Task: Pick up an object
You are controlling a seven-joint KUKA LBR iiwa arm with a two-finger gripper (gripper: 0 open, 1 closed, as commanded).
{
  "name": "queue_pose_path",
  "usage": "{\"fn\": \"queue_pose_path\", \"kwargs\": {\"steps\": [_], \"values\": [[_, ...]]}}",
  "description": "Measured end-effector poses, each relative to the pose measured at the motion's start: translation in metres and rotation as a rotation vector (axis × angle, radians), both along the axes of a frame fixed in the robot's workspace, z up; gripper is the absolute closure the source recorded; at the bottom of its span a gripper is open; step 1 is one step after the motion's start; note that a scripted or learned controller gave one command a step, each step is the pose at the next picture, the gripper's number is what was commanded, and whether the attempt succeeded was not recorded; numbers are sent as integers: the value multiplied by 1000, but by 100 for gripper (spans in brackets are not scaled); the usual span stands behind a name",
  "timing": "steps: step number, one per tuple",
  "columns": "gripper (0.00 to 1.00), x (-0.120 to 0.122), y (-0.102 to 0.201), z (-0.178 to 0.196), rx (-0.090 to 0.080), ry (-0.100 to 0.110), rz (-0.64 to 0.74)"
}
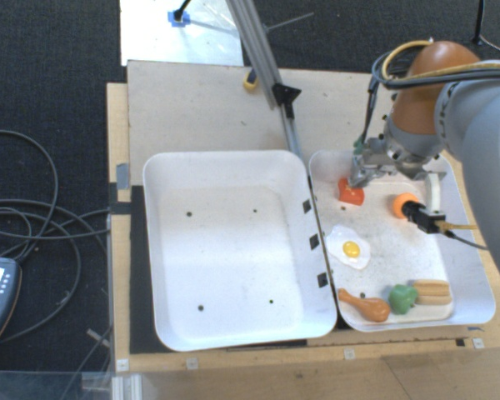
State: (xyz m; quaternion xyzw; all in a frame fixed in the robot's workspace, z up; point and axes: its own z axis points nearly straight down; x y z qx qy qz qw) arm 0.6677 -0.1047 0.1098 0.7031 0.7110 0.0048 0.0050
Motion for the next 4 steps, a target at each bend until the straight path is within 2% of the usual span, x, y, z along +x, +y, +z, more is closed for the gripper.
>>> {"fn": "queue_pose_path", "kwargs": {"steps": [2, 3, 4], "values": [[100, 9, -9, 112, -1, 5, -5], [100, -6, 51, 118, 2, 13, 0], [100, -27, 98, 130, 3, 13, -1]]}}
